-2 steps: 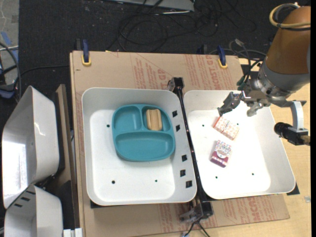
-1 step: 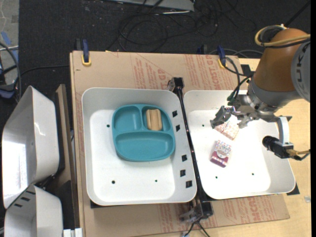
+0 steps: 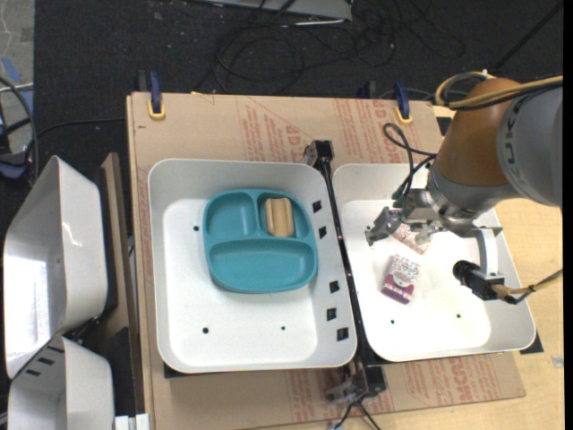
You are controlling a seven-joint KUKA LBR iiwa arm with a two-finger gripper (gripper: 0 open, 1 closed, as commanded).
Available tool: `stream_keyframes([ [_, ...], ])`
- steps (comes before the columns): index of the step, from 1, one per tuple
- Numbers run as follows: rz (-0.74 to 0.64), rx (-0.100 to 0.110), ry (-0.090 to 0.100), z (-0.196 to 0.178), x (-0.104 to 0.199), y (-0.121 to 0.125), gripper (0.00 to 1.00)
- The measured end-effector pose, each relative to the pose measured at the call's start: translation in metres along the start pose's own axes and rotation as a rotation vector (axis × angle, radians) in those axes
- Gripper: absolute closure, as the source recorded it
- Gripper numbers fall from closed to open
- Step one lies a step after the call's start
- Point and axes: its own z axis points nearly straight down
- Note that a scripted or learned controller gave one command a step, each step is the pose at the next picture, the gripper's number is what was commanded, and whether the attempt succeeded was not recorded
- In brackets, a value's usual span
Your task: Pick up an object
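Camera view
Bench: a brown board (image 3: pixel 269 128) carrying two shallow white bins side by side.
Left bin (image 3: pixel 179 330): holds a teal divided plate (image 3: pixel 255 258), which sits toward the bin's upper middle.
Plate contents: a small tan block (image 3: pixel 279 217) lies in the upper right compartment, its long axis running up and down in the frame.
Right bin (image 3: pixel 466 330): holds a small pink and white packet (image 3: pixel 401 278) near its centre.
Packet orientation: lying flat, long axis roughly up and down in the frame with a slight lean, upper end tipped a little to the right; darker magenta end toward the bottom.
Second item: a pink and white scrap (image 3: pixel 414 236) shows just under the wrist, above the packet; what it is cannot be told.
Arm: grey body with an orange band (image 3: pixel 474 141), reaching in from the right over the right bin's upper half.
Gripper (image 3: pixel 387 227): low over the bin floor, up and left of the packet, apart from it.
Pincer state: cannot tell whether parted or together; nothing is seen between the tips.
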Motion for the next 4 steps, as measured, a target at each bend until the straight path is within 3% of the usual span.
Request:
stream_keyframes([
  [1, 0.001, 0.0, 0.0, 0.054, 0.001, -0.001, 0.0],
  [2, 0.003, -0.006, -0.001, 0.04, 0.0, 0.001, 1.0],
  [4, -0.001, -0.012, -0.003, -0.069, -0.005, -0.003, 1.0],
])
